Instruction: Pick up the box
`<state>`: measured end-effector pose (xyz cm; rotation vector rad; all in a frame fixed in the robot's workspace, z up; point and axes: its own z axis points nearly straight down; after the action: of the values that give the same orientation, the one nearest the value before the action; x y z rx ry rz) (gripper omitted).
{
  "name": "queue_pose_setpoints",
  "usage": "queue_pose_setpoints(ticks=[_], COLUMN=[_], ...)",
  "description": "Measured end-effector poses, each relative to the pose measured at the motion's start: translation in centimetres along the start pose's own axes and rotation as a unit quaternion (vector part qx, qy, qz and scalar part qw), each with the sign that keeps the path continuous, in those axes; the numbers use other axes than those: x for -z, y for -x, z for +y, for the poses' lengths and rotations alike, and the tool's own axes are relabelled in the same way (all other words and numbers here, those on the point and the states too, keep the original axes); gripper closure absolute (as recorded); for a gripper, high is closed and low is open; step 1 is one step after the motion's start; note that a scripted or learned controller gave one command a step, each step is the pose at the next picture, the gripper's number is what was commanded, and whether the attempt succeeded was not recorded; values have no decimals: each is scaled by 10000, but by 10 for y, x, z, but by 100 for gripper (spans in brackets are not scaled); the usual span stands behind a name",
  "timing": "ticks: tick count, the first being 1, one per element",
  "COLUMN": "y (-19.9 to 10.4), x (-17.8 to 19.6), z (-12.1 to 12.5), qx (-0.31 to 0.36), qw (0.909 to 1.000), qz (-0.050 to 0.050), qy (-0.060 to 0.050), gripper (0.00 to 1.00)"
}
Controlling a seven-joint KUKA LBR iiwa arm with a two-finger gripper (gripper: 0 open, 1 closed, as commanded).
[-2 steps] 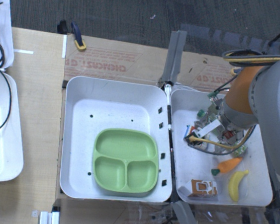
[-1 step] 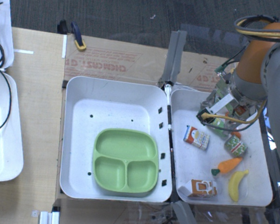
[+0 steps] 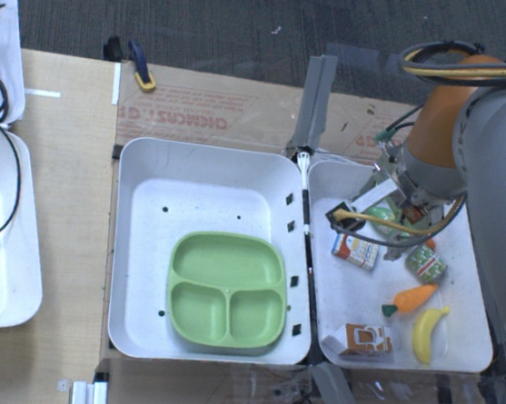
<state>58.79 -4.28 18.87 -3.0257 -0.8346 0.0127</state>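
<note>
Box of white card with red and blue print [image 3: 356, 250] lies just beside the gripper [image 3: 395, 225], whose state I cannot tell; crowding green packets [image 3: 426, 263] could spoil the grasp.

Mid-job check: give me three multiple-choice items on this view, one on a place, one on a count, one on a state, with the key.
1. Where does the green tray lie?
A. in the left bin
B. in the right bin
C. on the bare bench

2. How many compartments does the tray have?
A. two
B. three
C. five

3. How does the brown box lie?
A. lifted above the bin
B. resting on the floor of the right bin, near its front edge
C. on the tray

Key: 1 A, the tray sits on the left bin's floor. 2 B, one wide section and two smaller ones show. 3 B, the box lies beside the banana, apart from the gripper.
</note>
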Motion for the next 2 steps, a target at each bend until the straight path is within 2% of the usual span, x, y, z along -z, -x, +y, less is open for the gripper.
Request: queue_pose_setpoints(ticks=[1, 2], y=[48, -3], x=[-95, -96], z=[36, 99], qx=[-45, -1655], qw=[10000, 9862], qz=[45, -32], qy=[26, -57], gripper=[0, 0])
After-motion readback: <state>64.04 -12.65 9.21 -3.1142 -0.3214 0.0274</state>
